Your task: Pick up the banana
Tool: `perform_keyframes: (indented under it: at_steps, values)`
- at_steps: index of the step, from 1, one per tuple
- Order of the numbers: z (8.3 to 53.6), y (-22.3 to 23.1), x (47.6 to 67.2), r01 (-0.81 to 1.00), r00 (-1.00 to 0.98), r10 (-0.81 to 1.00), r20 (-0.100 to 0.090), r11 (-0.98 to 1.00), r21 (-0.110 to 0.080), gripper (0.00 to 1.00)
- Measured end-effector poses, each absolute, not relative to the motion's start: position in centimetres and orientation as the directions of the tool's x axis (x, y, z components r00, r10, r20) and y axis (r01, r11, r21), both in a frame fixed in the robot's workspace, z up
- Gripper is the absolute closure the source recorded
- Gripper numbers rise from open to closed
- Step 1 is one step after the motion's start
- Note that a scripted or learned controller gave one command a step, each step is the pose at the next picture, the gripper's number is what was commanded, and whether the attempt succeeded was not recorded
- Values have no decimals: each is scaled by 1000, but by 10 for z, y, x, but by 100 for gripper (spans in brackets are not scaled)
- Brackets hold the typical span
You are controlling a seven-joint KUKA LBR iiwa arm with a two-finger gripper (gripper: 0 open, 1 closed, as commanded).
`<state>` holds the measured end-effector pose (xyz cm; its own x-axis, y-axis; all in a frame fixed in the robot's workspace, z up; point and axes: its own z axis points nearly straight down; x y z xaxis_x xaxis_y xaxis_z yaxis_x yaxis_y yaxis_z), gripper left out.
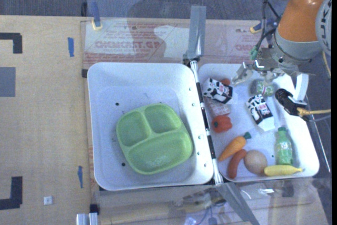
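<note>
- The bench is pale wood, with black corner marks and blue tape pieces on its left part
- The left bin is white and shallow, and sits just beside the right bin, their rims meeting along the middle
- The arm reaches in from the upper right, its orange band above the wrist hanging over the far right corner of the right bin
- The green tray, with three compartments, lies tilted in the lower middle of the left bin
- The gripper hangs over the far end of the right bin; how far it is open cannot be told, and nothing can be made out in its hold
- Two black-and-white cow-patterned cartons lie in the right bin: one near its far left side, the other toward the middle
- The green bottle lies near the right wall
- The carrot lies slantwise, just beside a red sausage
- The egg-coloured ball touches the sausage's right side
- The banana lies flat at the near right corner of the right bin, just below the bottle and right of the ball, well apart from the gripper
- A red pepper lies close to the left wall
</note>
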<state>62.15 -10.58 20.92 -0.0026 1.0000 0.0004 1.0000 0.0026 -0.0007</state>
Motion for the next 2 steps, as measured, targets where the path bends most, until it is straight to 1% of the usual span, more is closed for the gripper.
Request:
perform_keyframes:
  at_steps: [1, 2]
  values:
    - [167, -131, 575, 954, 301, 954, 1, -301, -4, 0]
    - [103, -128, 493, 900, 436, 900, 0, -436, -4, 0]
